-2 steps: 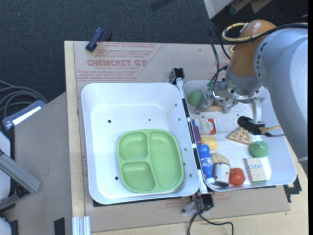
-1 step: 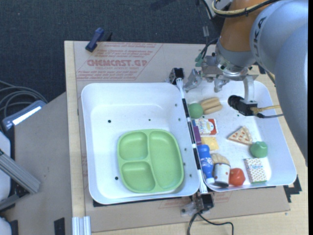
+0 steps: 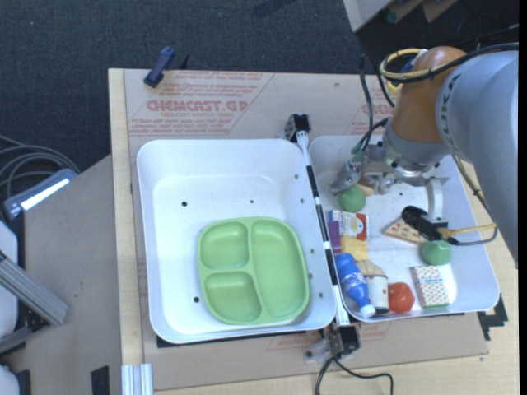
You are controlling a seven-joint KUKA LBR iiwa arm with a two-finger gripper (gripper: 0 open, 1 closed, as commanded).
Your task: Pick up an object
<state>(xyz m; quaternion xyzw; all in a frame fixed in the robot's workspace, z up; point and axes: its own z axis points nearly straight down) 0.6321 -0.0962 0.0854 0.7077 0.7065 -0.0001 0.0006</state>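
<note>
Camera view: gripper [image 3: 362, 179] near divider edge

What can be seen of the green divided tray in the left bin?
The light green plastic tray is a rounded rectangle with three compartments: two side by side in its far half, the right one running longer, and one smaller near-left section. It looks smooth and slightly glossy, and nothing lies in the compartments. It lies flat, right side up, turned slightly askew, on the floor of the shallow white left bin, toward the bin's near right corner, close to the right wall.
</note>
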